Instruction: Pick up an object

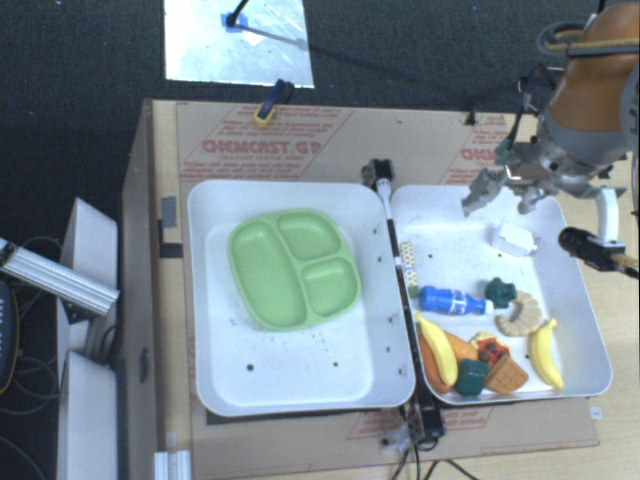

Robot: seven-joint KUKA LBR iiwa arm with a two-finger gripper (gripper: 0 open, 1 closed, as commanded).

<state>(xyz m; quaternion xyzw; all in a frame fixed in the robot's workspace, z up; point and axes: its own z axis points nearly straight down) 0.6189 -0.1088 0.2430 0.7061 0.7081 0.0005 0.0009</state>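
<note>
White block (512, 237), small and pale, lies in the right bin (590, 308) near its far edge, alone on bare floor. It's the object closest to the gripper, so I judge it the likely target; the task names no specific item. Long axis runs roughly left-right in the view, slightly tilted; hard to say more, since it barely contrasts with the bin.

Gripper (505, 193) hangs over the far part of the right bin, fingers spread apart with nothing between them. The block sits just nearer the camera than the gripper and a little toward the arm's side, not touching it. The coming move likely calls for a short shift toward the camera plus a descent, and the fingers should close across the block's short side.

Other candidates are clustered at the near end of the same bin, well apart from the gripper: blue bottle (452, 301) lying on its side, long axis left-right; dark green piece (499, 291) just beside its cap end; a tan ring-shaped piece (522, 314); two bananas (439, 352) (544, 352); a waffle-like piece (507, 374). These are crowded, some touching, so a harder grasp.

Left bin (215, 368) holds a green divided plate (293, 268), far from the gripper.
</note>
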